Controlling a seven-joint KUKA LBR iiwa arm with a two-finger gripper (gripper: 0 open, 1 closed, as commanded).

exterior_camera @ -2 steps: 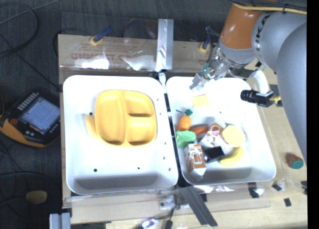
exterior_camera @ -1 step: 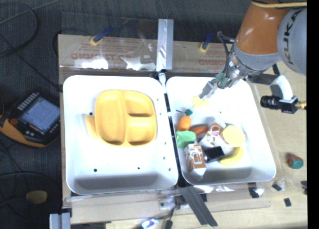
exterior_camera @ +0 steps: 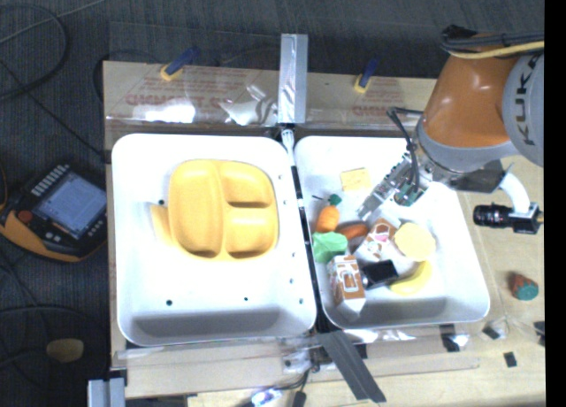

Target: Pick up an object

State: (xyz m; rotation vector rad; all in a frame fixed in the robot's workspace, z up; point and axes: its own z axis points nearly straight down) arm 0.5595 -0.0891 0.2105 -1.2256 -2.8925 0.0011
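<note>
The right bin (exterior_camera: 460, 303) holds a cluster of small toys: an orange carrot-like piece (exterior_camera: 327, 217), a green lump (exterior_camera: 329, 244), a pale yellow square (exterior_camera: 354, 178), a round cream-yellow piece (exterior_camera: 414, 241), a black block (exterior_camera: 378, 273), and an orange-and-white box (exterior_camera: 348, 278). My gripper (exterior_camera: 372, 210) reaches down from the right over the bin's middle, its tip just above the pile beside a red-brown piece (exterior_camera: 352, 229). I see nothing held in it.
The left bin (exterior_camera: 133, 308) holds a yellow divided tray (exterior_camera: 221, 206). A metal divider (exterior_camera: 293, 78) stands at the back between the bins. A handheld pendant (exterior_camera: 55, 211) lies left of the bench, and small parts (exterior_camera: 523, 287) lie at the right.
</note>
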